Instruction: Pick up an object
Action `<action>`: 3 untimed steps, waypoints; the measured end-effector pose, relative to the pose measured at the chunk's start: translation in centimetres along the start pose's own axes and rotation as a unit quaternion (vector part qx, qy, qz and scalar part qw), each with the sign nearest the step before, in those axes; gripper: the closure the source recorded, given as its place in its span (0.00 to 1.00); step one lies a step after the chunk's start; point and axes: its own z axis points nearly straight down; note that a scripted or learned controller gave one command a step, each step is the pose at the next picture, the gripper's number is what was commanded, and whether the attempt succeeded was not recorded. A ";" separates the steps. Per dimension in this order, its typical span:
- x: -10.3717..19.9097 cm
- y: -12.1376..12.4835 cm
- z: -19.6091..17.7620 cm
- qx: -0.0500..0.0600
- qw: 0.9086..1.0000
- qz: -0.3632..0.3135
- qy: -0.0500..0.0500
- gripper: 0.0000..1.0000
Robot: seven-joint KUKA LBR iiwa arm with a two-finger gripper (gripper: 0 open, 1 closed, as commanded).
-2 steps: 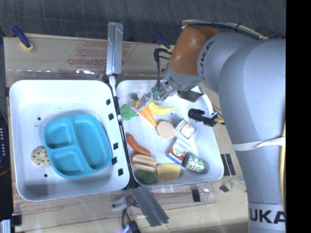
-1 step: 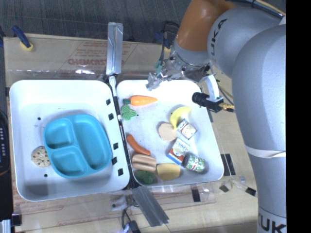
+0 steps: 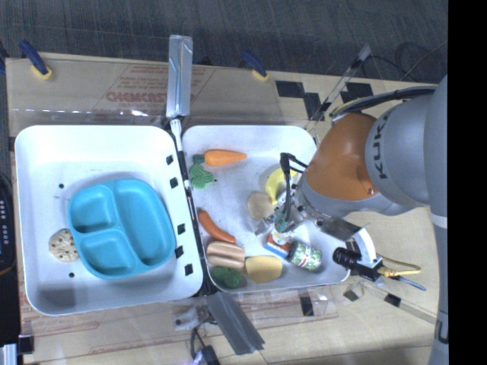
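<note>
My gripper (image 3: 284, 220) hangs low over the middle of the right bin (image 3: 251, 137), under the orange-banded wrist (image 3: 342, 166). Its tip sits between a beige rounded item (image 3: 259, 204) on its left and a small red, white and blue item (image 3: 277, 242) just below it. A yellow item (image 3: 275, 182) lies partly hidden behind the gripper. A green and white can (image 3: 306, 256) lies on its side to the lower right. I see nothing clearly held.
The right bin also holds an orange carrot (image 3: 224, 157), a green leafy piece (image 3: 201, 176), a red-orange sausage (image 3: 211, 225), a hot dog (image 3: 225, 255) and a yellow lump (image 3: 263, 267). The left bin (image 3: 38, 150) holds a blue divided plate (image 3: 120, 226) and a cookie (image 3: 64, 245).
</note>
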 end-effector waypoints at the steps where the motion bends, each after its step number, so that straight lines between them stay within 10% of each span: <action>1: 1.9 3.3 1.7 -0.004 0.960 0.279 -0.001 1.00; 2: -5.3 3.2 1.5 -0.005 0.985 0.171 -0.002 1.00; 3: -4.4 3.8 1.5 -0.004 0.986 0.166 0.007 0.00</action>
